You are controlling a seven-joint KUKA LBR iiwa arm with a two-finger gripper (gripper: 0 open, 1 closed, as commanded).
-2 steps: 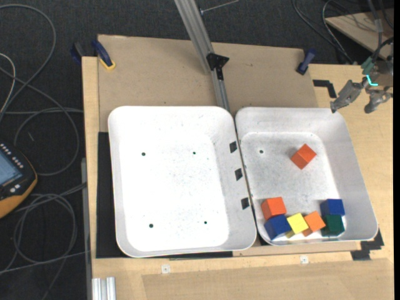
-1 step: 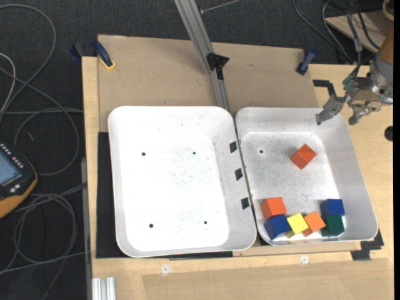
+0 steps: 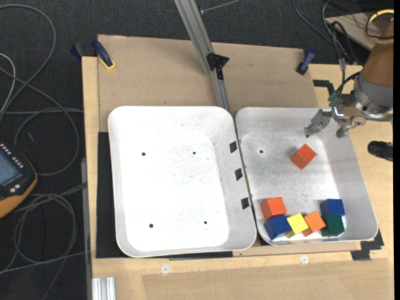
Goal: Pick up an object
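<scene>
An orange cube lies alone on the floor of the right bin, in its upper half, turned so that a corner points toward the camera; its top face is bright orange and its sides a shade darker. No lettering or label can be read on it or on any other block.

The end effector hangs over the bin's upper right part, up and to the right of the orange cube and apart from it. Its two dark fingers are spread wide, with nothing between them.

Along the bin's near edge a cluster of blocks sits packed together: an orange block, a blue block in front of it, a yellow block, a small orange block, a dark blue block and a green block just below it.

The left bin shows four small dark dots on its speckled white floor. Both bins rest on a pale wooden counter, with blue clamps at its far corners.
</scene>
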